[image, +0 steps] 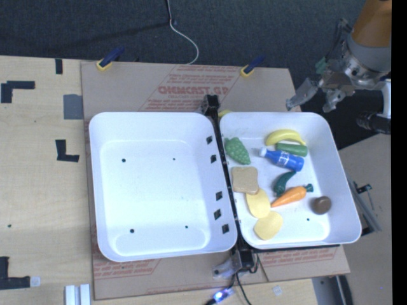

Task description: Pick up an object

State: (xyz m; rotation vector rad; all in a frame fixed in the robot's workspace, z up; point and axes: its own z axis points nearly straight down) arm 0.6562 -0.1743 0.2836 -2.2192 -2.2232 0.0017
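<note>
Red, partly hidden print marks the cardboard sheet (184,88) under both bins.

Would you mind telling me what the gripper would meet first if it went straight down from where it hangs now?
Probably the right bin's far rim or the bench beside it; the gripper hangs above that corner, though depth is unclear.

Measured from the blue bottle (284,159): toys crowd it closely, a banana (283,136) just above, a carrot (289,196) below, a bread slice (245,180) to its left. Open floor lies toward the right bin's (337,170) right wall, apart from what looks like a brown ball (321,204).
</note>
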